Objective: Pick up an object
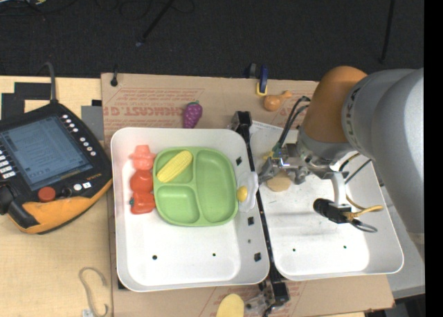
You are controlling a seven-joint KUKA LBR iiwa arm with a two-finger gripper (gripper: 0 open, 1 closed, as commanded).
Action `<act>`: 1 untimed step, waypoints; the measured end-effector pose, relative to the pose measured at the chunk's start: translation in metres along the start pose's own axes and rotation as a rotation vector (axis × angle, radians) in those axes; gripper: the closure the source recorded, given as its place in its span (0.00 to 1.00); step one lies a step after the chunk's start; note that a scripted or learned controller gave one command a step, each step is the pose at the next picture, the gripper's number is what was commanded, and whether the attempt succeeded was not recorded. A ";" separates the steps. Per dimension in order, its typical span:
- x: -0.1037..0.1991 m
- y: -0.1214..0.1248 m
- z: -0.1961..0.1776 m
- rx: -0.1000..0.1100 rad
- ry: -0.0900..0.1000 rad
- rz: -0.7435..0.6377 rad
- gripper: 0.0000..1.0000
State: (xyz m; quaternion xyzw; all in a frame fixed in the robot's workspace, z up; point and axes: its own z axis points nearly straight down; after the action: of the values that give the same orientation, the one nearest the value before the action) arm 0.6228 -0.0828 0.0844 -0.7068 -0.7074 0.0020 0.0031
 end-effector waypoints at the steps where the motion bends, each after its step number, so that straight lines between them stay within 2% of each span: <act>1: -0.002 0.001 -0.013 -0.004 0.000 0.004 1.00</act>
State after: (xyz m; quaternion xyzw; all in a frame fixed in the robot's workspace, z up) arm 0.6237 -0.0843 0.0975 -0.7083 -0.7060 0.0008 0.0018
